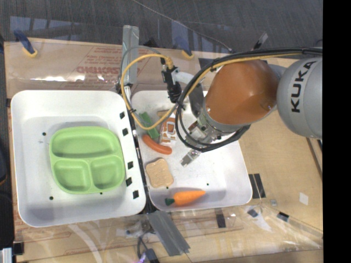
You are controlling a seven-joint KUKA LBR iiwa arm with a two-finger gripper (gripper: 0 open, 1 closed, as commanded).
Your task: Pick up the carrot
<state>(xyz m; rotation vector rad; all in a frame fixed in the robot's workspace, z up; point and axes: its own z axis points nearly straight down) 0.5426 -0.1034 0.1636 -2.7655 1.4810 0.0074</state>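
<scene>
Item 1: carrot, orange with a green stub at its left end, lying flat near the front wall of the right bin. It sits below the gripper in the camera view, well apart from it, touching nothing else.

Item 2: gripper, mounted under the orange wrist band, hanging over the upper middle of the right bin. Whether it is open or closed cannot be told from this angle; it appears to be among the small items there, and no object can be seen held.

Item 3: sausage-like red-orange piece, just below and left of the gripper.

Item 4: tan bread slice, below the gripper, between it and the carrot.

Item 5: green piece, just left of the gripper, near the bin's left wall.

Item 6: green 3-compartment tray, in the left bin, far left of the gripper.
</scene>
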